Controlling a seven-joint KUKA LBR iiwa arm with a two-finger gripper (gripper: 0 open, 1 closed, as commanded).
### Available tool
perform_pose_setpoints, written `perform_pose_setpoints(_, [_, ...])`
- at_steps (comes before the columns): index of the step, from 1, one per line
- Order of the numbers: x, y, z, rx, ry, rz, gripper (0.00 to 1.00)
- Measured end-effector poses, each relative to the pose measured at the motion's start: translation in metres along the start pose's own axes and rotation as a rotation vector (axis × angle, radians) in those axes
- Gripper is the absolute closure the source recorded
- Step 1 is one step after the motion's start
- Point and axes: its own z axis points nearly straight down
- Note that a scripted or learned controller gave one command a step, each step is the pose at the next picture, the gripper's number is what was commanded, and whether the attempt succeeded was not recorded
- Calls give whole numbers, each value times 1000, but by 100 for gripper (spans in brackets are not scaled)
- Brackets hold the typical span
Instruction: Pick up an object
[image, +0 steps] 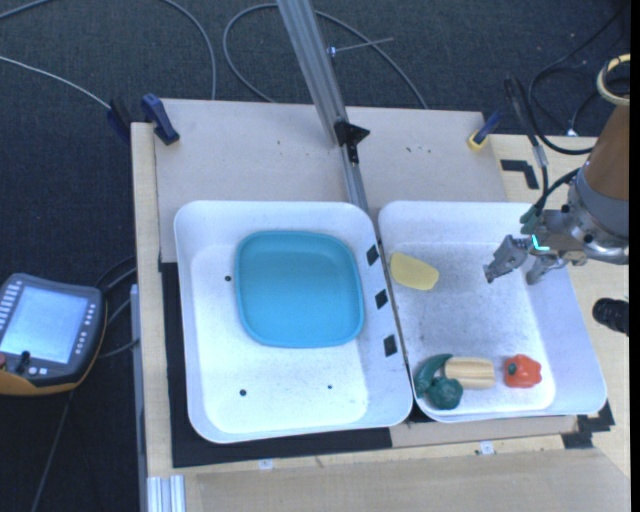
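The gripper (520, 262) hangs open and empty over the right bin (580, 330), up-right of the pepper (521, 371); dropping here, it'd likely close on nothing. The pepper hugs the bin's wall; fingers could snag there.

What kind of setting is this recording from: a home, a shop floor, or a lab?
Most likely a robotics lab. A teach pendant lies on dark carpet beside the bench, loose cables trail behind it, and the gripper hangs over a white bin holding toy food such as a red pepper.

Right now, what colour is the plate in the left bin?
Light blue, a plain plate with no pattern, clearest in the camera view.
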Motion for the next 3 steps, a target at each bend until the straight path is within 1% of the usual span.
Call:
perform_pose_setpoints(1, [0, 0, 0, 0, 0, 0, 0])
perform_pose_setpoints(2, [-2, 4, 61, 5, 0, 0, 0])
perform_pose_setpoints(3, [3, -6, 113, 5, 1, 0, 0])
